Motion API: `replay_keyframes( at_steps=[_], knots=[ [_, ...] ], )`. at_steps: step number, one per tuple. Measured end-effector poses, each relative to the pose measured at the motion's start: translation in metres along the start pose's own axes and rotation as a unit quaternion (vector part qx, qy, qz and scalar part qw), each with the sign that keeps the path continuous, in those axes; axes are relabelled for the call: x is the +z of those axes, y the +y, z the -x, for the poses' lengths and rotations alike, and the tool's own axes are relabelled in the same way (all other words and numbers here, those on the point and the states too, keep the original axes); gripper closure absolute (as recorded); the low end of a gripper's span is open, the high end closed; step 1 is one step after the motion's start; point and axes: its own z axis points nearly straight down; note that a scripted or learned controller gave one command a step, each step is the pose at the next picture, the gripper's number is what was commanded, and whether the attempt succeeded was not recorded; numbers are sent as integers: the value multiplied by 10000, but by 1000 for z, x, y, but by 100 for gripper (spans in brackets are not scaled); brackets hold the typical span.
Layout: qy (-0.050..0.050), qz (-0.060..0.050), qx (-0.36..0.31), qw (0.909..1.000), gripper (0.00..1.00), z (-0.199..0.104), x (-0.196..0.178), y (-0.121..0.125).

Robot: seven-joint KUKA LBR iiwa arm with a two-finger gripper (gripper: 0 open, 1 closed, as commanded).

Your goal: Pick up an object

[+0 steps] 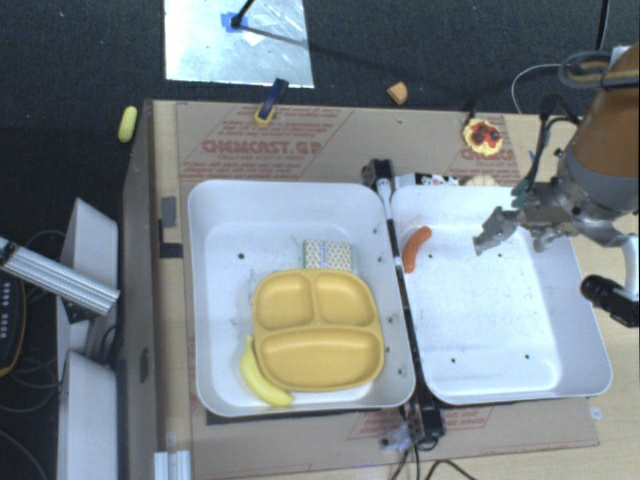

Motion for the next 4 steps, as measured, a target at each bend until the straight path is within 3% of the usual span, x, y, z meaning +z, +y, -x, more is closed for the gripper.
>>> replay_keyframes(
  at_steps=[1,2,3,4],
  knots=[
    [2,-12,2,10000,0,-25,98,66],
    [2,69,7,10000,0,-1,183,114],
    [2,5,-7,10000,0,-10,196,131],
    [3,21,-17,10000,100,-10,185,132]
  ],
)
